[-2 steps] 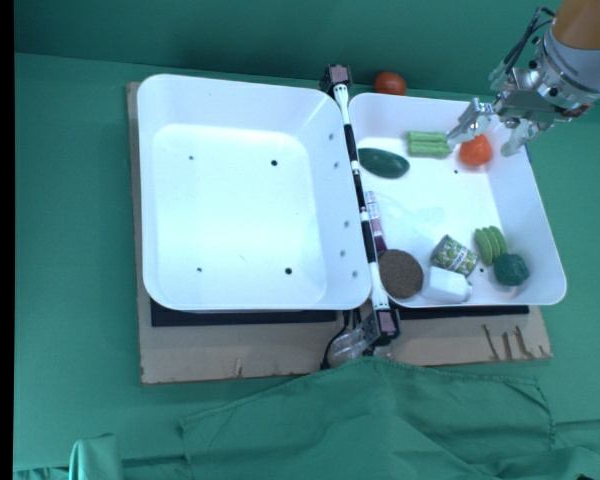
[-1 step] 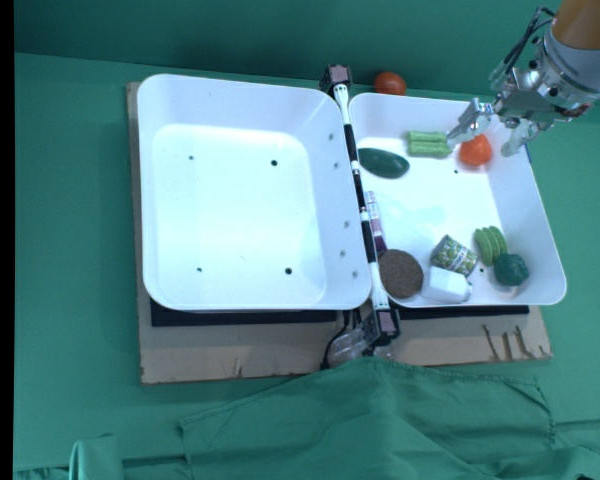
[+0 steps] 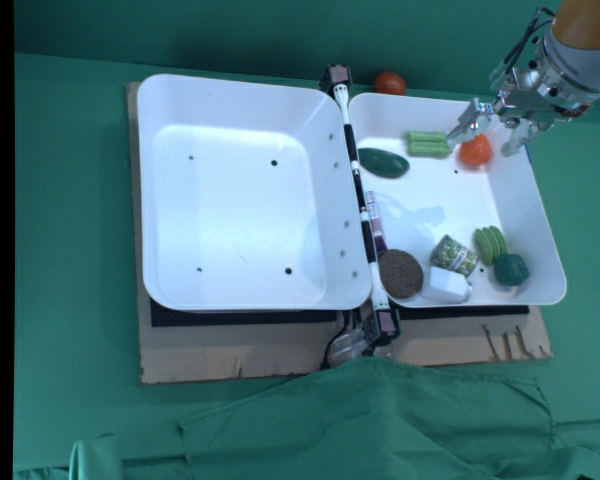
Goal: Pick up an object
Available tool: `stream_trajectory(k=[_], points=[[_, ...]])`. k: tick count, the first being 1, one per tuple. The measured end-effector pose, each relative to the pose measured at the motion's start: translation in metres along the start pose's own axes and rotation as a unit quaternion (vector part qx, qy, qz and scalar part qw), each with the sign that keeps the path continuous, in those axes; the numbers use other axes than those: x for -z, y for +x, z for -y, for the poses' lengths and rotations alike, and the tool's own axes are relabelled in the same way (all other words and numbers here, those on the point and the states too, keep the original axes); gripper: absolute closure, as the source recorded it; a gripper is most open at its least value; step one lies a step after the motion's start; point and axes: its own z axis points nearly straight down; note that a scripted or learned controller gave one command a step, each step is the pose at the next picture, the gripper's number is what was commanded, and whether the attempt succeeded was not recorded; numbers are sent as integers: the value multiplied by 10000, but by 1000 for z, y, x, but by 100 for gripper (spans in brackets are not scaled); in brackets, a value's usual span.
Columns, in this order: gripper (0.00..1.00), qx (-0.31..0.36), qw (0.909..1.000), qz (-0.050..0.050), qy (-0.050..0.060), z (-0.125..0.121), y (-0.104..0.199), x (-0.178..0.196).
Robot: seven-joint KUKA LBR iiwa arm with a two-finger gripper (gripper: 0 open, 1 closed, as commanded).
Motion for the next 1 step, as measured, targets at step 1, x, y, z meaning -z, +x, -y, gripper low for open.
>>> stream_trajectory(k=[1], points=[[0,2,10000,3,2,4,6,-14]])
